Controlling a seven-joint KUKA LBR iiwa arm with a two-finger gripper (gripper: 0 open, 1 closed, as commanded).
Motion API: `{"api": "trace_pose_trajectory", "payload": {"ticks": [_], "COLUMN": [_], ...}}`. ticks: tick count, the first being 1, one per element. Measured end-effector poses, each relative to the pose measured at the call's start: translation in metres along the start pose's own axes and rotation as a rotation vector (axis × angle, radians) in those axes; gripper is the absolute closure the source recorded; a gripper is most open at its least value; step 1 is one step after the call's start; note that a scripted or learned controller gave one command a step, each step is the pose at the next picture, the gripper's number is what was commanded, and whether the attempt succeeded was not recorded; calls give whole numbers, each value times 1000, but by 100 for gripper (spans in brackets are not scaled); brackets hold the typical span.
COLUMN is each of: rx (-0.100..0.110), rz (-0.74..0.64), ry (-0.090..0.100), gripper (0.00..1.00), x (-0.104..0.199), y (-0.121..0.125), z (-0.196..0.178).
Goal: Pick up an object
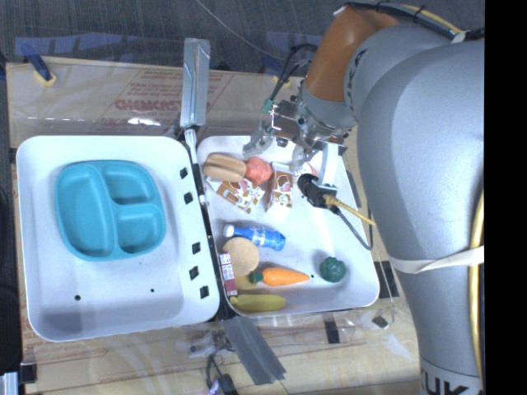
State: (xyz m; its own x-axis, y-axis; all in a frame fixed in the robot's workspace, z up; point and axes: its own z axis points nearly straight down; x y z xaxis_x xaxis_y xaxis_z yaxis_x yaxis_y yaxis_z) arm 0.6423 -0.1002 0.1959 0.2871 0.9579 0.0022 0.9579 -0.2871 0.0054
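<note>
Your gripper [284,138] hung over the right bin's [356,290] far edge beside the hot dog [224,168]; its state I cannot tell. Cardboard lettering was unreadable.

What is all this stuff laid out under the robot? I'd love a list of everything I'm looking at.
Bins: 2, white, side by side on the bench.
Tray: 1, blue, three compartments, in the left bin.
Hot dog: 1, tan, far end of the right bin.
Ball: 1, pinkish red, beside the hot dog.
Cartons: 2, brown and white, right bin, below the hot dog.
Bottle: 1, blue and white, lying mid right bin.
Disc: 1, tan, below the bottle.
Carrot: 1, orange, near end.
Banana: 1, yellow-green, near edge.
Green lump: 1, dark green, near right corner.
Arm: 1, grey with orange band, from the right.
Pincer: 1, metal, over the right bin's far end.
</note>
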Motion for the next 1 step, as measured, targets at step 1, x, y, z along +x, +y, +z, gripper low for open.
{"api": "trace_pose_trajectory", "payload": {"ticks": [1], "rx": [8], "rz": [2], "ry": [-2], "gripper": [0], "x": [-1], "y": [-2], "z": [4]}}
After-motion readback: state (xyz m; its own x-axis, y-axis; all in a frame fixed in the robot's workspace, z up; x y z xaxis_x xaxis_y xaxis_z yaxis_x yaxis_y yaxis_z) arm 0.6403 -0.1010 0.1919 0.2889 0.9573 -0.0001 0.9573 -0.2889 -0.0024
